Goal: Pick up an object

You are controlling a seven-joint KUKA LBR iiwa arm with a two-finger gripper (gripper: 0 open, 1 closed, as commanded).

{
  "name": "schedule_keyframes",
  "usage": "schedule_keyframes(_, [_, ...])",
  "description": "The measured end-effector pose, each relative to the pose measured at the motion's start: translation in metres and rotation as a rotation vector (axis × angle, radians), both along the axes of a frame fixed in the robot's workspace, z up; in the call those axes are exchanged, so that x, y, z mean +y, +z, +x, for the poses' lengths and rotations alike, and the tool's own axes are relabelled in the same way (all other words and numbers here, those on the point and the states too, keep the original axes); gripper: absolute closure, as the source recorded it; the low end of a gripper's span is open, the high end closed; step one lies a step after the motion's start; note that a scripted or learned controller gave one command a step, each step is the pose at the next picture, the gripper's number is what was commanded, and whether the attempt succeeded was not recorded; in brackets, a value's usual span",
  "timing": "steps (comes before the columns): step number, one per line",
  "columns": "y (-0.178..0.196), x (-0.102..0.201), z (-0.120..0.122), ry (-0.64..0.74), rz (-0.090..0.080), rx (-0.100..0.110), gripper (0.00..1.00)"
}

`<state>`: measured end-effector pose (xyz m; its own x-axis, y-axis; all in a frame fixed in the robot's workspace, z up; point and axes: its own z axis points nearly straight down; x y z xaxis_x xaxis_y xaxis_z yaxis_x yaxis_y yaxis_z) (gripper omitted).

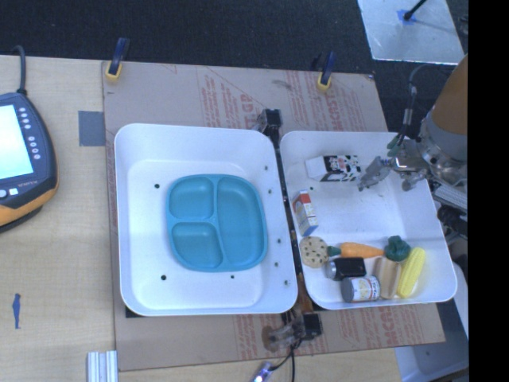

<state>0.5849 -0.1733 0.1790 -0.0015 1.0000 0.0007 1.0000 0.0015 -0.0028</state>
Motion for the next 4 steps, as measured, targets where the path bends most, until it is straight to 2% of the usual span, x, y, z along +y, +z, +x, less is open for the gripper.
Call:
schedule_keyframes(1, [-0.065, 0.069, -0.103, 0.003, 0.001, 0.004, 0.0])
schedule_keyframes(2, [-0.02, 0.031, -0.017, 0.002, -0.001, -0.001, 0.0])
schedule_keyframes(3, [0.041, 0.078, 0.072, 0.003, 0.0, -0.002, 0.0])
schedule_keyframes(4, [-0.01, 0.078, -0.049, 0.003, 0.0, 0.003, 0.0])
